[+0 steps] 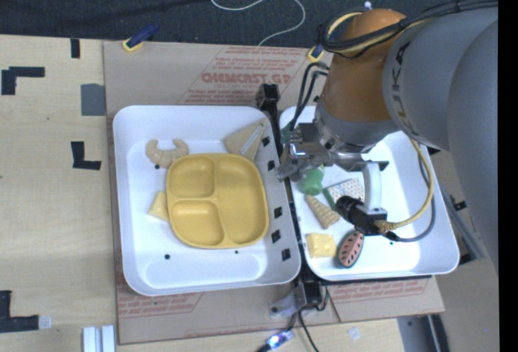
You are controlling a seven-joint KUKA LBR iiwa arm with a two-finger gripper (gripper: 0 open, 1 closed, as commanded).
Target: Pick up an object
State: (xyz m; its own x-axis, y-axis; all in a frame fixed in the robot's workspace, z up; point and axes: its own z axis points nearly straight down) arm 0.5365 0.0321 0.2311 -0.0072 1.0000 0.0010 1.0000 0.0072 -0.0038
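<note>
The gripper (pixel 301 163) hangs low over the right bin (pixel 413 261), at that bin's ten o'clock corner, close to the divide between the bins. Directly under it lies a small green piece (pixel 312 179), partly covered by the wrist; whether the fingers are spread or closed on anything cannot be told from here.

Other candidates sit toward six o'clock in the same bin: a cone (pixel 323 211), a yellow block (pixel 320 244) and an oval brush (pixel 350 248). The left bin (pixel 129 180) holds a yellow tray (pixel 217 201), a croissant (pixel 165 152) at its eleven o'clock and a wedge (pixel 247 138) at one o'clock.

The green piece looks like light, stiff plastic, probably smooth and apt to slip. A pinch across its narrow width near the middle seems safest. Being close to the bin wall, it leaves little room for the finger on that side.
</note>
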